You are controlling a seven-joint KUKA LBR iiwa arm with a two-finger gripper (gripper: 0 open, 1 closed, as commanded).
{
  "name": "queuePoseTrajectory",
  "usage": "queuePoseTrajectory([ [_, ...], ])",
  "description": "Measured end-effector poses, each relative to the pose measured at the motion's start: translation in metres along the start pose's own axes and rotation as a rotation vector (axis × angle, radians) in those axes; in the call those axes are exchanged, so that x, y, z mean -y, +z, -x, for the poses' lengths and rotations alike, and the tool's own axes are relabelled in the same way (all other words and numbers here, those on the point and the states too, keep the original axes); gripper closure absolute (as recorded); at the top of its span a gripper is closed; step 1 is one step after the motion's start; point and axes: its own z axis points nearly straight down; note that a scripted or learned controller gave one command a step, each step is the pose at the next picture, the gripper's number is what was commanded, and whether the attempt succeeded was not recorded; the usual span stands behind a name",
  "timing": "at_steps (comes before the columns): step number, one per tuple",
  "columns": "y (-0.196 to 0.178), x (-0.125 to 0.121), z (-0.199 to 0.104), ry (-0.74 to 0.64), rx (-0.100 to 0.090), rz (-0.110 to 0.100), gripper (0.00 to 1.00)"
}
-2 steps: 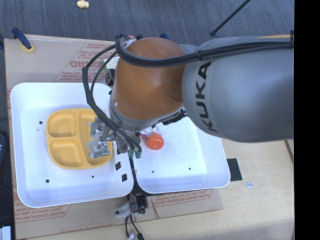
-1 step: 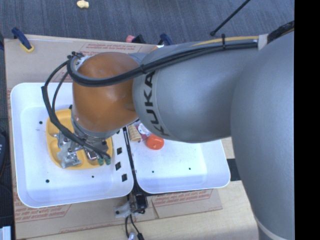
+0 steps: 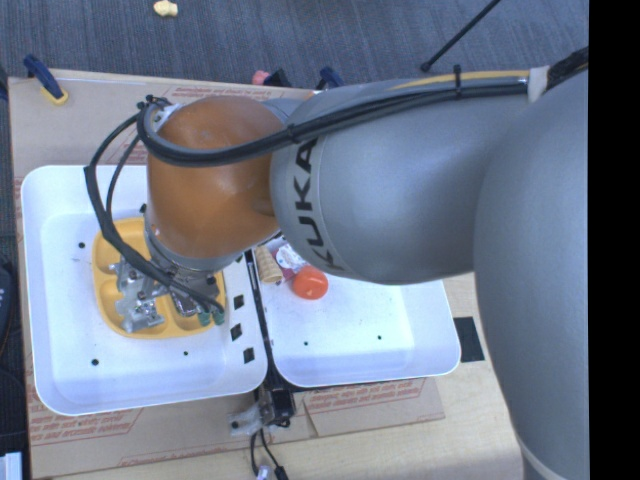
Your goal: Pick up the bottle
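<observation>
Below the arm's orange band (image 3: pixel 210 183), my hand (image 3: pixel 150 303) sits low inside the left bin (image 3: pixel 50 368), directly over a yellow object (image 3: pixel 108 253) that lies on the bin floor. I can make out metal finger parts and cabling at the hand, but I cannot tell from this view how far the fingers are spread or whether anything sits between them. The yellow object shows as a curved rim on the far side of the hand from the divider between the two bins; the hand hides most of it.

The bottle (image 3: pixel 290 268) lies on its side in the right bin (image 3: pixel 400 353), just beside that divider, at the bin's far edge. Its orange cap (image 3: pixel 310 285) points away from the divider, and a red-and-white label shows on the body. The grey arm link (image 3: pixel 400 178) passes over the bottle and covers its upper part. Hand and bottle are apart, on opposite sides of the divider.

Both bins rest on a cardboard-covered worktop (image 3: pixel 370 403). A blue clamp (image 3: pixel 45 78) grips the worktop's far corner beyond the left bin.
</observation>
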Motion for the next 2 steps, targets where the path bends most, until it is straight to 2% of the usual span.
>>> queuePoseTrajectory([
  [2, -0.021, -0.001, 0.001, -0.006, 0.003, -0.002, 1.0],
])
